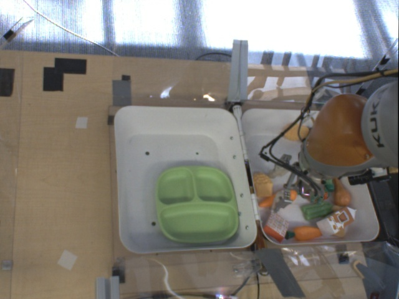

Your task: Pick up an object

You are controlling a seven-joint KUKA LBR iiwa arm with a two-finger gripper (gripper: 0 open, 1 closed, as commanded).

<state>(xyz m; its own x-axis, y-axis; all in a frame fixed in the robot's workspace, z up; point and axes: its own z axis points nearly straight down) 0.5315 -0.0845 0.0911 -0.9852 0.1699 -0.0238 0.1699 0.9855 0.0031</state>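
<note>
The right bin [372,227] holds several small toy foods. Among them are a yellowish roll [263,184], an orange carrot [307,233], a green piece [316,210], a red and white packet [276,224], a white and brown carton [337,222] and an orange piece [341,196]. My gripper [292,190] is low in this bin, among the items, just right of the roll and above the packet. The orange wrist band [333,136] hides the bin's back part. Whether anything is in the gripper is not visible.
The left bin [131,161] holds a green divided plate [197,203] toward its front. A grey post [237,73] stands behind the wall between the two bins. Black cables [280,143] loop beside the wrist. A yellow item [293,131] peeks out behind the arm.
</note>
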